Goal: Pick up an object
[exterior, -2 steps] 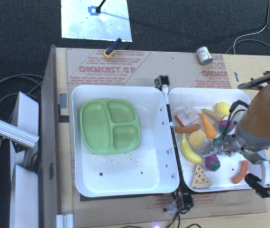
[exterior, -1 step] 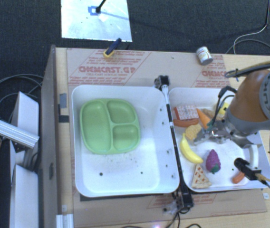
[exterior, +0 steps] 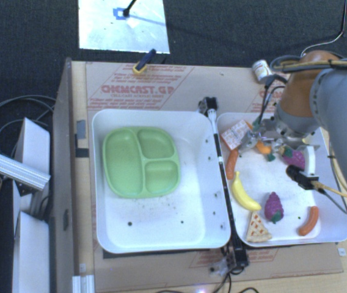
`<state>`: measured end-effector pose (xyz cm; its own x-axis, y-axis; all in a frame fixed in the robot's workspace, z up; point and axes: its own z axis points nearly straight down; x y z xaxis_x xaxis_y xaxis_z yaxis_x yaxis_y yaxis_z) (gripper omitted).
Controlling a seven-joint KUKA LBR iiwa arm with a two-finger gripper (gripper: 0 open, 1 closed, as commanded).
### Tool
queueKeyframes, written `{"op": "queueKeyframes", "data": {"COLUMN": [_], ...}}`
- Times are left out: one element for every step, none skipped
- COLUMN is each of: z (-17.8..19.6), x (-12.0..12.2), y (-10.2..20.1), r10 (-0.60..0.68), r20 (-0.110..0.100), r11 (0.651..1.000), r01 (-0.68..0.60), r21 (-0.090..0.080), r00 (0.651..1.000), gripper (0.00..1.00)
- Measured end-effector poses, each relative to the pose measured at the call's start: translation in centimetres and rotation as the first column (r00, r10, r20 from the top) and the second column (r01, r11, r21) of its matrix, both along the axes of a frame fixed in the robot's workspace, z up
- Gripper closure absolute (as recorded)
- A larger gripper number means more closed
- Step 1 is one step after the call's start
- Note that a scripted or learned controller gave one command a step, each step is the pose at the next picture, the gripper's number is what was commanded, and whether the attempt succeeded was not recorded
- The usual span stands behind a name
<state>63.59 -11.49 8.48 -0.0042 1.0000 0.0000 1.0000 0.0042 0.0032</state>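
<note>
Two white bins sat side by side on the counter point(exterior: 161, 84). Left bin point(exterior: 161, 240) had one item, a green divided plate point(exterior: 141, 162), lying flat toward its far left.

Right bin point(exterior: 332, 224) had all the small stuff:
- banana point(exterior: 243, 193) near the divider, mid-bin
- orange carrot-like piece point(exterior: 231, 162) just above the banana, along the divider
- red-and-white packet point(exterior: 236, 133) at the far left corner
- purple grape bunch point(exterior: 273, 206) just right of the banana
- waffle wedge point(exterior: 257, 229) at the near edge, below the grapes
- sausage point(exterior: 308, 221) near the front right, apart from the rest
- small orange piece point(exterior: 263, 146) and a purple item point(exterior: 294, 159) at the far side, right under the arm

Arm point(exterior: 338, 96) came in from the right, orange band above the wrist. It was low over the far end of the right bin. Hand point(exterior: 265, 138) was down right beside the small orange piece, with the packet just to its left. Clutter and the wrist blocked the tip, so I couldn't tell how far open the hand was or whether it had hold of anything. Nothing visibly lifted; every item looked to be resting on the bin floor.

A small white jar point(exterior: 260, 70) stood on the counter behind the right bin.
</note>
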Motion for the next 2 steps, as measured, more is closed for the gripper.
{"op": "queueKeyframes", "data": {"z": [1.0,10.1], "x": [0.0,-4.9], "y": [-0.1,5.9], "r10": [0.005,0.001], "r20": [-0.005,0.001], "r11": [1.000,1.000], "r01": [-0.005,-0.001], "r21": [0.000,0.001], "r00": [1.000,1.000], "gripper": [1.00,1.00]}}
